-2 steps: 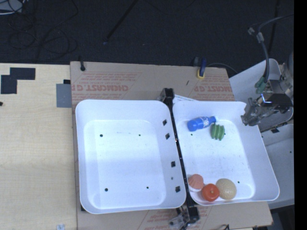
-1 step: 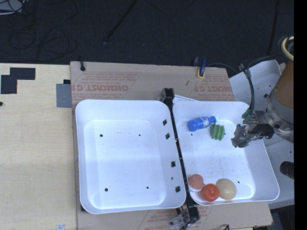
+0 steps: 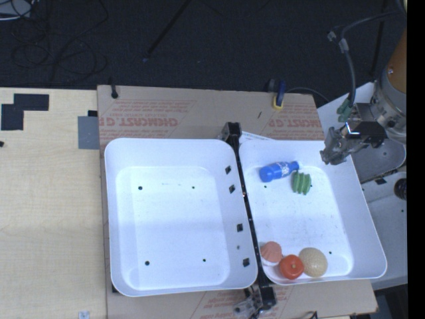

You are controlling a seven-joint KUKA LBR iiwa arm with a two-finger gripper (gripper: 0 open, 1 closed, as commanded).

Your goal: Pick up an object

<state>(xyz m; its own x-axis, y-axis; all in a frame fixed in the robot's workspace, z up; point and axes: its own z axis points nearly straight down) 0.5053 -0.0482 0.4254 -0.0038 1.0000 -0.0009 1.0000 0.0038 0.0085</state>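
Note:
The right bin [image 3: 345,211] holds a blue bottle [image 3: 278,171] lying on its side near the far wall, with a small green ridged object [image 3: 302,182] just right of it. At the bin's near edge sit a pink round piece [image 3: 271,250], a red tomato-like ball [image 3: 291,266] and a beige ball [image 3: 313,261]. My gripper [image 3: 334,150] hangs above the far right corner of this bin, well right of the bottle, with nothing seen in it.
The left bin [image 3: 126,178] stands beside the right one, a black hinge strip [image 3: 240,205] between them. Both rest on a cardboard sheet [image 3: 199,111]. A cable [image 3: 352,45] arcs above the arm at the right.

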